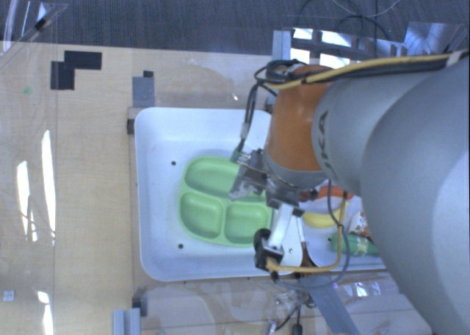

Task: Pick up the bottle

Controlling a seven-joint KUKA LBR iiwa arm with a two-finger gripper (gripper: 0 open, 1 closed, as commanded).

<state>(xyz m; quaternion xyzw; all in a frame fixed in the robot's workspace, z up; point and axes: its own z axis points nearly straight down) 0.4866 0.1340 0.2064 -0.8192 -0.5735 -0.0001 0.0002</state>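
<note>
A green bottle [358, 245] lies in the right bin, partly covered by the arm; a white and orange label patch shows just above it. The grey arm with its orange band [294, 128] reaches in from the right and hides most of that bin. Its gripper [246, 178] hangs over the left bin [158, 179], above the right edge of a green divided plate [213, 205]. It is to the left of the bottle and apart from it. I see nothing held at the gripper.
A yellow banana-like item [323, 218] and an orange item [332, 192] lie beside the bottle in the right bin. Cables and a white bracket [283, 242] hang from the wrist. Bare bin floor surrounds the plate on the left.
</note>
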